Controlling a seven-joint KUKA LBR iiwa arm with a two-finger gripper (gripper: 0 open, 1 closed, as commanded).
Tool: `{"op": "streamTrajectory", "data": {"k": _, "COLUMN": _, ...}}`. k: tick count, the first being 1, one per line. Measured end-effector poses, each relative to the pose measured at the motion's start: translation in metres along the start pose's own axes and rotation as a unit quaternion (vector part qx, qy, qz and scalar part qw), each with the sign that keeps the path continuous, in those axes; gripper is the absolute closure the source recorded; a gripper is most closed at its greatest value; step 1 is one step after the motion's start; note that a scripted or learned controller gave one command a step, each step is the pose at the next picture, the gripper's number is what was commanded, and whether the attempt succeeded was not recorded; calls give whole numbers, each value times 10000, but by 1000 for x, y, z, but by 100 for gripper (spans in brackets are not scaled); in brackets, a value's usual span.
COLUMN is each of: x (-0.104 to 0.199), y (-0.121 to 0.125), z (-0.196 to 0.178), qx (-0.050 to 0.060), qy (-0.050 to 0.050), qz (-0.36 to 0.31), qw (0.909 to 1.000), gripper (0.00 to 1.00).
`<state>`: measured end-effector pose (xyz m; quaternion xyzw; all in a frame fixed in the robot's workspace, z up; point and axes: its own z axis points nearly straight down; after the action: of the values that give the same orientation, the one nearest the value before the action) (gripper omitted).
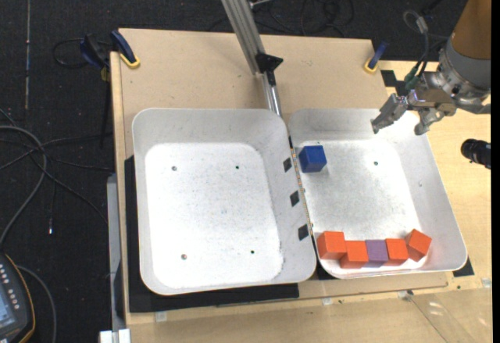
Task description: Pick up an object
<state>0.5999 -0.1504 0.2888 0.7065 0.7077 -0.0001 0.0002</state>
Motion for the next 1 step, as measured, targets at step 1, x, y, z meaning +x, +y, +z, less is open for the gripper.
{"op": "streamTrajectory", "data": {"k": 1, "x": 41, "y": 25, "z": 96, "qx": 37, "qy": 13, "qz": -22, "qw": 10000, "gripper": 0}}
